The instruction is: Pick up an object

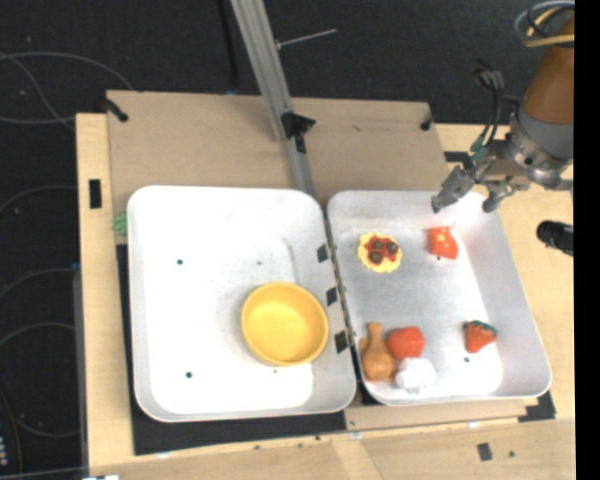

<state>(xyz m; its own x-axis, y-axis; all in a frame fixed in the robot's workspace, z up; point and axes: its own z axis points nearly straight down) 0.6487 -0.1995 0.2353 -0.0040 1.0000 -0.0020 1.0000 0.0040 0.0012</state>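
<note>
My gripper (470, 198) hangs open over the far right part of the right bin (450, 298), with nothing between its fingers. Just below it lies a small red toy (440, 242). To its left sits a small yellow tart with dark berries (379, 253). Near the bin's front lie an orange-brown toy drumstick (377, 353), a red tomato-like piece (407, 342) and a white lump (416, 374). A strawberry (479, 336) rests at the front right.
A yellow bowl (283, 323) stands in the left bin (200, 258), near its right wall. A slanted metal pole (270, 68) rises from behind the bins. Cables (40, 88) lie on the dark floor at left.
</note>
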